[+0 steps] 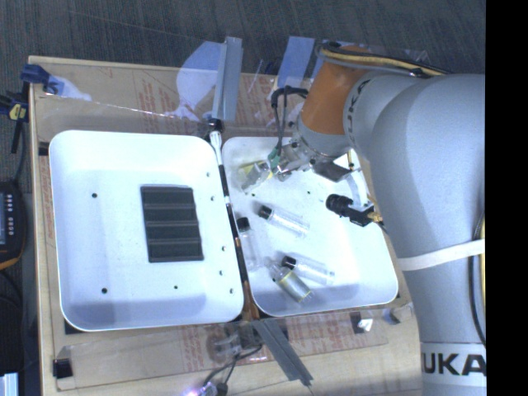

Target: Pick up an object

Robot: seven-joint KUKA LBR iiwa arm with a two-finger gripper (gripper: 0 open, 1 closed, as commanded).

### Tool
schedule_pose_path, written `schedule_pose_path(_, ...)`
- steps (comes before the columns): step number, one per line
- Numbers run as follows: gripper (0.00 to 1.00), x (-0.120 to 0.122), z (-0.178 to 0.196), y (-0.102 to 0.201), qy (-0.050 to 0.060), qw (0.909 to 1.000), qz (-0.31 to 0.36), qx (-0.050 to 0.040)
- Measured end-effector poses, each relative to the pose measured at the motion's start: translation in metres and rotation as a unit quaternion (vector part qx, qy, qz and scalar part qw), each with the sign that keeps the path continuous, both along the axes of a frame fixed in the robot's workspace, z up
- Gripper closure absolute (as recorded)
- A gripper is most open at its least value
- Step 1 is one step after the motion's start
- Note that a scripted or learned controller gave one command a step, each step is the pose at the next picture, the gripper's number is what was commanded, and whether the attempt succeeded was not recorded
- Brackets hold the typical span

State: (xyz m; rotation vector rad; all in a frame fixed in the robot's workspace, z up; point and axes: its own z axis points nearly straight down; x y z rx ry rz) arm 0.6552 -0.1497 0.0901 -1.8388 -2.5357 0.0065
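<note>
Closest to you is the big grey arm [429,180]. It comes in from 3 o'clock and stands high over the desk [148,349]. Its orange band [328,97] sits up toward 12 o'clock. Below the band, the pincer [283,162] reaches down into the right bin [363,258], near that bin's 12 o'clock wall. You cannot tell how far open the pincer is, or whether it has hold of anything.

Just beside the pincer, at its 8 o'clock, lies a small clear and green bit [254,173]. You cannot tell whether the two touch.

Near the middle of the same bin a clear tube [286,219] lies flat, with its dark end pointing to 10 o'clock. At its 9 o'clock, close to the bin wall, sits a tiny black bit [242,223]. Toward the bin's 6 o'clock lies a capped tube [309,268], with its black cap at the 9 o'clock end. A shiny can [293,286] lies on its side just beside it, at its 7 o'clock.

At 9 o'clock of the right bin stands the left bin [91,246], side by side with it. In its middle a black ribbed block [172,223] lies flat, well apart from the pincer.
</note>
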Motion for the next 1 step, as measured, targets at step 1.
schedule_pose_path(1, 0.00, -0.0006, 0.0022, 0.0343, -0.003, 1.0000, 0.002, -0.0075)
